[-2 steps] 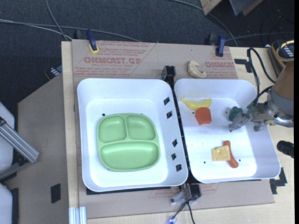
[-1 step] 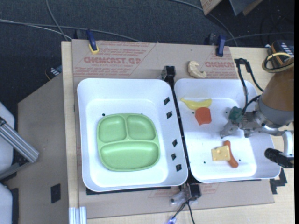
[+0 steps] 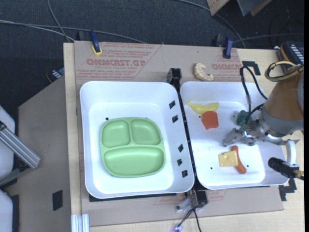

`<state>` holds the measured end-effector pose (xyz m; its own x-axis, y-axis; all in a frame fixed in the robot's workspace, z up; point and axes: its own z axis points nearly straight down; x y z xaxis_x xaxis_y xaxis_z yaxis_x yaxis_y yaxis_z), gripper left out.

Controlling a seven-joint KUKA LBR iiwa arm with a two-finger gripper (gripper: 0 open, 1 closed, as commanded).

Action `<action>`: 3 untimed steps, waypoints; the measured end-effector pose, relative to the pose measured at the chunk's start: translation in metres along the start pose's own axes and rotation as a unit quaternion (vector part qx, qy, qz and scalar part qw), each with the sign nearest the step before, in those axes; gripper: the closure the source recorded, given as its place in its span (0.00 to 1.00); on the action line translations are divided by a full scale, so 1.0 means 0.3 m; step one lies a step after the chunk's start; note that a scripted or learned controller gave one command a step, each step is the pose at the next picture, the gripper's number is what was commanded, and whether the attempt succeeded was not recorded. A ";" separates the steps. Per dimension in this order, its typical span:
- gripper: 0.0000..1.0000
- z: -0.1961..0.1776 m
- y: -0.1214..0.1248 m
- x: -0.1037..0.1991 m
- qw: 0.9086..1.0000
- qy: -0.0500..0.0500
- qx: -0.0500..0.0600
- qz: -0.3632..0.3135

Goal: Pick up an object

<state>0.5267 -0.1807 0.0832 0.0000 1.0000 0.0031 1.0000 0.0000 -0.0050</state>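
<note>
**A:** Right, look at your gripper (image 3: 231, 139): it sits low over the right bin (image 3: 251, 180), fingers pointing toward the middle of the bench, and the jaws look spread apart with nothing between them.

**B:** So what lies closest to it?

**A:** The yellow block (image 3: 226, 159), just below the fingertips in your view, near them but not touching. An orange carrot-shaped piece (image 3: 237, 161) leans against that block's right side.

**B:** And the others?

**A:** Up and to the left of the gripper you have a red block (image 3: 210, 120), with a yellow banana-like piece (image 3: 203, 106) touching its top edge. Both lie toward the bin's far left corner, apart from the fingers.

**B:** Left side?

**A:** The left bin (image 3: 91, 129) holds a green divided plate (image 3: 132, 146), lying flat, well away from your arm (image 3: 285, 108). Outside the bins, a pale curved piece (image 3: 203, 71) rests on the cardboard (image 3: 120, 59) behind the right bin.
</note>
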 end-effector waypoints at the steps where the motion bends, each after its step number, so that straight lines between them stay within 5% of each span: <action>1: 1.00 -0.042 0.004 -0.001 1.000 0.000 -0.002 0.000; 3: 1.00 -0.391 0.018 0.024 1.000 -0.002 -0.006 -0.001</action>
<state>0.5327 -0.1738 0.2005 -0.0023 1.0000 -0.0015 1.0000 0.0023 0.0062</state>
